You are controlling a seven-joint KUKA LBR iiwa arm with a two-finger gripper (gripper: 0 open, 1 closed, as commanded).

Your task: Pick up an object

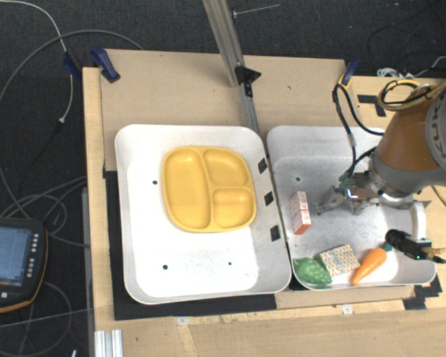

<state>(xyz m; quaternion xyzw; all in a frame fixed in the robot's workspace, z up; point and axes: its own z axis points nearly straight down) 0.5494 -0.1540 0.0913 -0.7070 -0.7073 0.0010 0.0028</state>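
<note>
Camera view: arm's wrist hides most of the jaws (342,197) just right of the red-white box (301,212); can't tell their spread. Nothing visibly held.

A smooth, faintly glossy yellow plastic tray (208,188) is seen in the left bin (134,222), whose white surface looks matt and speckled. The counter (171,88) appears as bare, matt wood. A printed cardboard box (301,212) and a shiny plastic carrot (368,265) are seen in the right bin (312,147).
</note>
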